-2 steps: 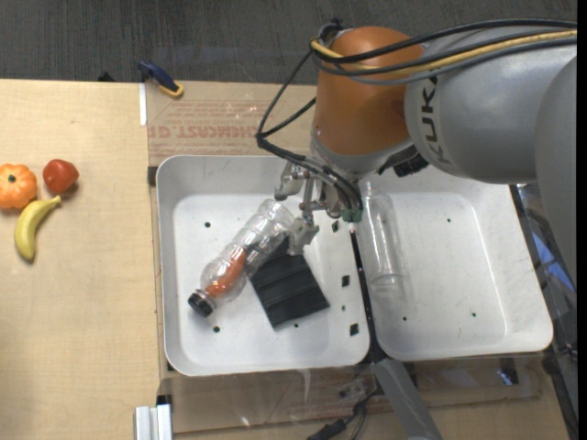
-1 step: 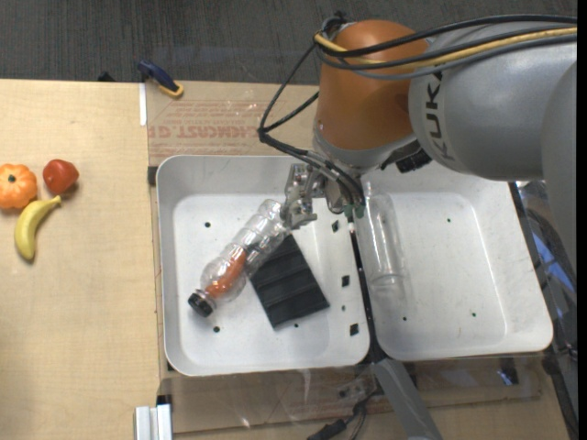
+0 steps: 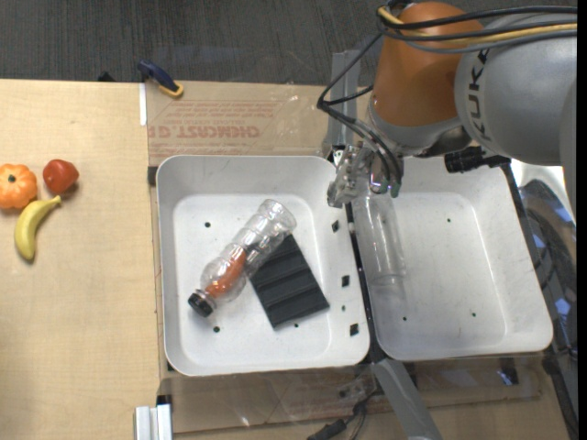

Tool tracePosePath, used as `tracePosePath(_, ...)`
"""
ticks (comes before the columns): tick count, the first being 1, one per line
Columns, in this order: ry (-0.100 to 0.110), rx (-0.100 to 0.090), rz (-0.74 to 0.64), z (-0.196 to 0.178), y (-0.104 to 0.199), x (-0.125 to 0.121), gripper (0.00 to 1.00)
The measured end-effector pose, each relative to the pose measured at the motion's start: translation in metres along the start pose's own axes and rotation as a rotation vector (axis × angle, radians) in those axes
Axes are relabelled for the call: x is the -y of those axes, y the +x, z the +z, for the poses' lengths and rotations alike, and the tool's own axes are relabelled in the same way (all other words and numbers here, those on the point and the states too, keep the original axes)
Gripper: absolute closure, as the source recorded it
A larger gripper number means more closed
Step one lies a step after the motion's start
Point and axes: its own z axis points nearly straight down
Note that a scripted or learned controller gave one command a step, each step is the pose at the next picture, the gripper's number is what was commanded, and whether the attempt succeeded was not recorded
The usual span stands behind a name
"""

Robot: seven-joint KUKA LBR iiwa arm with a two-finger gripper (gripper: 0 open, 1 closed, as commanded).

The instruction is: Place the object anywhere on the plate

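1. Clear plastic bottle (image 3: 381, 246) lies directly below the gripper (image 3: 365, 183), along the left wall of the right bin (image 3: 477, 337); if the gripper grasps it, I cannot tell.
2. Count: two bins; the left bin (image 3: 183, 337) has one second bottle (image 3: 246, 255) and one black ribbed block (image 3: 289, 282).

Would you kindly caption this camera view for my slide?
Gripper hangs between two white bins; the left bin holds a plastic bottle and black block.
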Motion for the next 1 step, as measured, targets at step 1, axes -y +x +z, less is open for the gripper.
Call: tracePosePath(1,-0.001,0.000,0.111,-0.0005,0.0037,-0.0296,1.00)
